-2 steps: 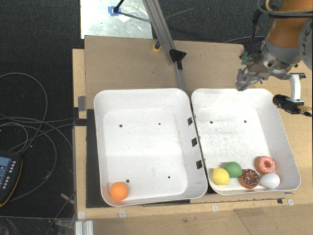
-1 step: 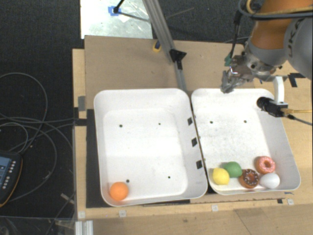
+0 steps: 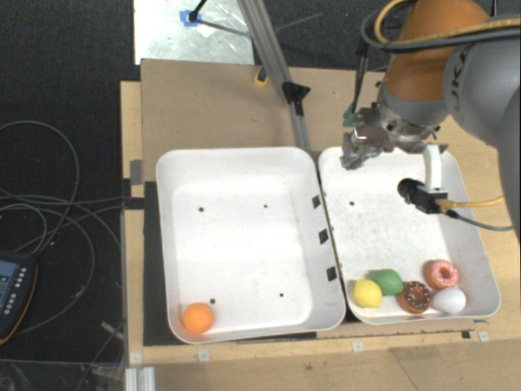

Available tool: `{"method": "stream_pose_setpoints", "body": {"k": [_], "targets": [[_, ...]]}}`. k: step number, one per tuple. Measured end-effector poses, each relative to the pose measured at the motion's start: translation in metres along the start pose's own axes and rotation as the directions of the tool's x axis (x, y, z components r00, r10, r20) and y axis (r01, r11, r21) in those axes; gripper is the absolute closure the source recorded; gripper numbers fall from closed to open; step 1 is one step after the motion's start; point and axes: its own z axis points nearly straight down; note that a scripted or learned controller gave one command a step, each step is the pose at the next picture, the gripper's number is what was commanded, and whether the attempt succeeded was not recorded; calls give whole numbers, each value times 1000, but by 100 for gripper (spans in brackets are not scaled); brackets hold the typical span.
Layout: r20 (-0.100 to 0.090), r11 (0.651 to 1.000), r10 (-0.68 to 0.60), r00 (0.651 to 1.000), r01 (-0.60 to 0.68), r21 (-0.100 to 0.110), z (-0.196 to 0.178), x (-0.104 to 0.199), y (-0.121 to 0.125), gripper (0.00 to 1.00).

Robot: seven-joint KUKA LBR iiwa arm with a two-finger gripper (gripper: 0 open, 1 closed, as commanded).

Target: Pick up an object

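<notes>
Above the right bin's [image 3: 468, 206] far edge, the gripper [image 3: 356, 155], finger state indiscernible, hangs well apart from the clustered toys [image 3: 407, 287]; descent risks grasping nothing

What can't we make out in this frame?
- Gripper, camera view: small and dark at the right bin's far rim; what it holds, if anything, can't be made out.
- Green object: partly hidden by the yellow one.
- Arm: cut off by the right edge.
</notes>
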Motion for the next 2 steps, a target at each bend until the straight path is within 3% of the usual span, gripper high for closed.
{"method": "stream_pose_setpoints", "body": {"k": [2], "targets": [[0, 1000, -1, 1000, 1, -2, -6, 98, -25, 100]]}}
